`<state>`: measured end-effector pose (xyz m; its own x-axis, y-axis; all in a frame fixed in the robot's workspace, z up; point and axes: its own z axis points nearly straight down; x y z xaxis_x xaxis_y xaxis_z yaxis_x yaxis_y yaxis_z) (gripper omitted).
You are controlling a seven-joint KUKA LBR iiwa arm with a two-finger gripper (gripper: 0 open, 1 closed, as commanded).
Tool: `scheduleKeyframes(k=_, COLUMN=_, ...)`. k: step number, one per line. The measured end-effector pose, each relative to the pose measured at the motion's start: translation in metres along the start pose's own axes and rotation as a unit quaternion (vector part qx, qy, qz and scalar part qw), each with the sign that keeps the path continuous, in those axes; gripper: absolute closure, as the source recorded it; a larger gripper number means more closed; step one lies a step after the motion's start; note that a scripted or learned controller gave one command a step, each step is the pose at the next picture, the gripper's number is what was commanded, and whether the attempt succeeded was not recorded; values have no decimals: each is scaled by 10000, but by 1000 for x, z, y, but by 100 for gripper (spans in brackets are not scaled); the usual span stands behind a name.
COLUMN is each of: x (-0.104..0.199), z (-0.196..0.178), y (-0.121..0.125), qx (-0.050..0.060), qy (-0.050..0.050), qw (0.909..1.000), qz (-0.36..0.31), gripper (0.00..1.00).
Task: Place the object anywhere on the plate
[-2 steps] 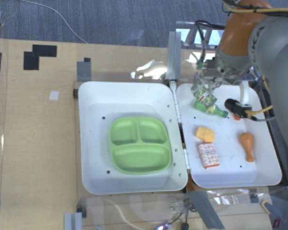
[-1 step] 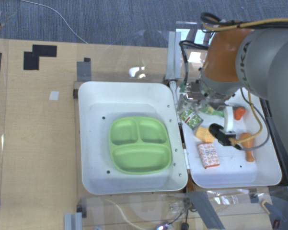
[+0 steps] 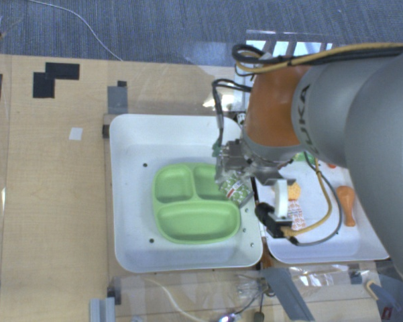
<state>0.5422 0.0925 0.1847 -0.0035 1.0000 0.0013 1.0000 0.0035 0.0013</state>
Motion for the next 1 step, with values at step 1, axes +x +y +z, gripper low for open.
scheduleKeyframes(k=1, x=0, z=0, y=0, qx=-1, qy=0, qw=10000, qz=9, gripper=0)
